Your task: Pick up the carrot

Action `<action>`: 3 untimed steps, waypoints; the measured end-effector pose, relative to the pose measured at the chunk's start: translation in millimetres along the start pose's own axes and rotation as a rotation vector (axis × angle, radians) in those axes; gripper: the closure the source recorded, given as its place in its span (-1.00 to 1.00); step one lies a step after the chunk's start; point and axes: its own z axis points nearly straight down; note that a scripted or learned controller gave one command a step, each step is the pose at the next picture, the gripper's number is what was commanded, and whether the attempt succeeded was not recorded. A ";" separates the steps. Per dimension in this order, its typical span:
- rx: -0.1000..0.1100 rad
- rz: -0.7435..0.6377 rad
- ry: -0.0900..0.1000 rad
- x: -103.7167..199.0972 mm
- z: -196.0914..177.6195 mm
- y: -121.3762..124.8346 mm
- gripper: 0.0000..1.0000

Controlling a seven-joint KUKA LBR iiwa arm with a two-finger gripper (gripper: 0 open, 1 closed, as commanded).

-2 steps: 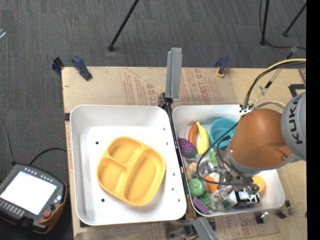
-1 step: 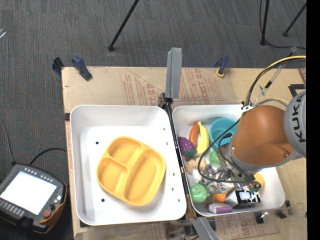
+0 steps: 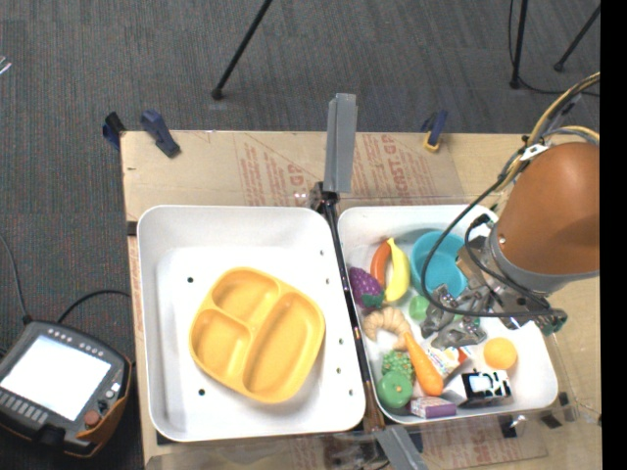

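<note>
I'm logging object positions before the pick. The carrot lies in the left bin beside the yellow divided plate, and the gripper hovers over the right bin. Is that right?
Not quite. The camera view shows the carrot in the right bin, among the other toy foods. The yellow divided plate sits by itself in the left bin. The gripper does hover over the right bin, as you said.

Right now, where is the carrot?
The carrot lies in the right bin, near its front, between the green toy and the gripper.
</note>
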 end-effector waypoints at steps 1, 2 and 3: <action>-0.007 0.002 0.009 2.0 4.9 1.1 -1.00; -0.003 0.011 0.001 11.5 124.2 -10.2 -1.00; -0.007 0.008 0.004 10.7 114.7 -8.0 1.00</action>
